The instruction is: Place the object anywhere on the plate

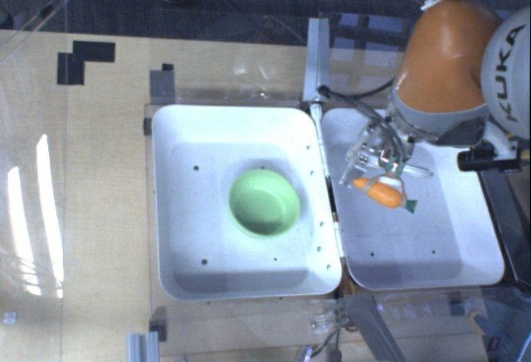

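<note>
I am over the right bin (465, 269), and my arm (448, 61) comes in from the 3 o'clock side of the table (83, 186). My fingers (377, 159) hang above the upper left part of this bin, near the wall that it shares with the left bin (182, 269). I cannot tell if they are open or closed; they look like a tangle of metal and wires from this angle.

The carrot (380, 192) lies on the floor of the right bin, just at 6 o'clock from my fingers. Its orange body points toward 10 o'clock and its small green end toward 4 o'clock. I cannot tell if my fingers touch it, and it is not between them.

The green plate (264, 203) sits near the middle of the left bin, at 9 o'clock from the carrot and well apart from it, with the two bin walls between them.
</note>
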Controlling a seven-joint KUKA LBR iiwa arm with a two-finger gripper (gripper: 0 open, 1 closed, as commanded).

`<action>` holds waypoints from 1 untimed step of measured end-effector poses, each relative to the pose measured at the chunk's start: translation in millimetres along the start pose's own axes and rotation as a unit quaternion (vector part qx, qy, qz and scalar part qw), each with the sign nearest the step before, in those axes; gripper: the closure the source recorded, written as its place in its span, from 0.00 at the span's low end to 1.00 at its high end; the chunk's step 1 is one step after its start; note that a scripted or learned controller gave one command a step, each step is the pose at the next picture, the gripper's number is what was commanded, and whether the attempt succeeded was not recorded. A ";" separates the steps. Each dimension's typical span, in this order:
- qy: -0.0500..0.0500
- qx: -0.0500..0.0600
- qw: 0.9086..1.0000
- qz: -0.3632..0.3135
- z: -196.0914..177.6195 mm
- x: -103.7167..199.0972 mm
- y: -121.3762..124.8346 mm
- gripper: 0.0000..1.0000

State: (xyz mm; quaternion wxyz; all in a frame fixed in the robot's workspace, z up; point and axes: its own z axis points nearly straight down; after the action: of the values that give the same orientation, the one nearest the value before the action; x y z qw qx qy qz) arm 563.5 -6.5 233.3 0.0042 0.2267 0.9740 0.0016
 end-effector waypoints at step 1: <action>0.002 0.000 1.000 -0.031 7.0 33.5 62.5 1.00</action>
State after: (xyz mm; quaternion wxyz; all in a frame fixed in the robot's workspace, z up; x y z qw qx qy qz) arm 561.1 64.5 226.4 0.0027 0.1968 0.9804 0.0015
